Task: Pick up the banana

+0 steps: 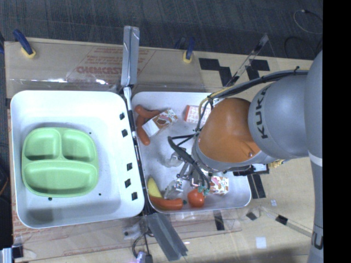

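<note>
Looking down, you see a cardboard-brown bench (164, 56) on dark carpet (164, 7), with blue clamps (24, 44) along its far edge and two white bins side by side. Your left bin (66, 100) carries a green divided tray (59, 160). Your right bin (164, 100) is crowded: the banana (154, 188) lies at about 7 o'clock in it, against the near-left corner, touching a red sausage-like piece (166, 203), with a tomato (196, 198) just beside that. At 11 o'clock are more sausages (144, 122) and a small carton (191, 113). The arm (274, 119) covers the bin's right half. Your gripper (184, 181) hangs near the tomato, tangled in cables and glare; you cannot tell how far the claw is open or whether it grips anything.
</note>
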